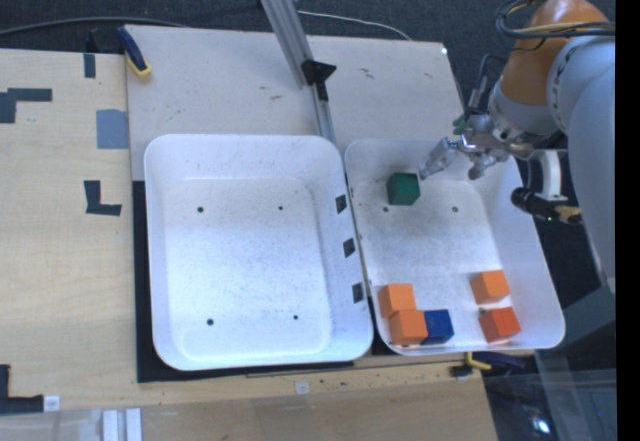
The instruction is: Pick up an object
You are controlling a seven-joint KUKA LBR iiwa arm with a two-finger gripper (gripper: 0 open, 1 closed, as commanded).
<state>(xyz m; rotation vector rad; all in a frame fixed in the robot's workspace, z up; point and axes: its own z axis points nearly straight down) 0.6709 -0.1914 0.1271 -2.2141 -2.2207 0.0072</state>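
Observation:
A green cube [403, 189] lies in the far part of the right bin [520, 249]. At that bin's near end sit two orange blocks [402, 313] touching a blue block [436, 327], plus two more orange blocks [493, 304] to the right. My gripper [459, 160] hangs over the bin's far right corner, up and to the right of the green cube and apart from it. Its two fingers [434, 163] are spread open with nothing between them.
The left bin [160, 229] stands beside the right one, their walls touching. A slanted aluminium rail [285, 19] runs down to the bins' far edge. A blue and yellow tool [134, 51] lies at the bench's far left.

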